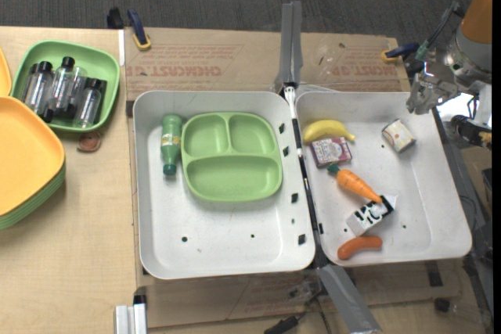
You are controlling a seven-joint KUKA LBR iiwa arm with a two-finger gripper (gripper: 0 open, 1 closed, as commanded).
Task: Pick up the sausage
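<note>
The sausage (360,246) is a short orange-red link lying near the front edge of the right bin (427,199). My gripper (423,99) hangs at the back right corner of that bin, far from the sausage, above the bin's rim. Nothing shows between its fingers.
In the right bin lie a banana (327,130), a purple packet (331,151), a carrot (358,184), a black-and-white box (370,215) and a small white carton (398,136). The left bin (219,246) holds a green divided plate (232,156) and a green bottle (171,143). A green tray of bottles (66,84) and orange plates (27,160) sit at left.
</note>
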